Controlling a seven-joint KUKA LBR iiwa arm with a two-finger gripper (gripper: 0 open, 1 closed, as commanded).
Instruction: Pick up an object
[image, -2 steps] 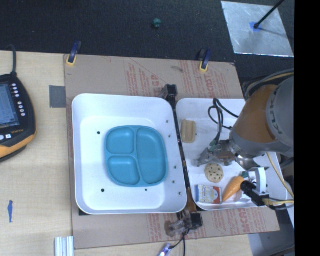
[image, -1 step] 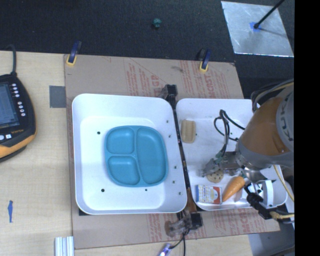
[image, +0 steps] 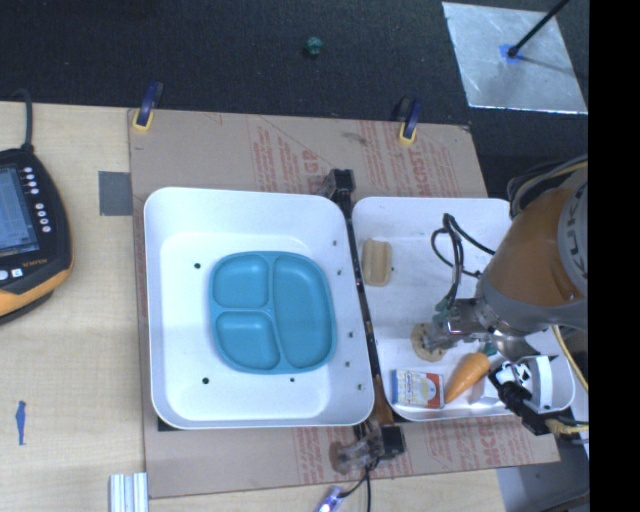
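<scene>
Two shallow white bins on counter (image: 80, 330). Left bin (image: 170, 390) holds blue three-compartment plastic plate (image: 272, 310). Right bin (image: 400, 215) holds tan rounded block (image: 377, 262), orange carrot-shaped toy (image: 467, 377), small white-and-red carton (image: 417, 388), round brownish piece (image: 430, 345). Claw (image: 447, 328) low over brownish piece, beside carrot; finger state cannot tell.

Bright, even overhead light; slightly soft.

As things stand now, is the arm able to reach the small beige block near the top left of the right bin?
Probably yes. The beige block lies alone on the right bin's bare floor, beside the left wall, nothing on it. The end effector is lower in the same bin, near the carrot and a small carton.
</scene>
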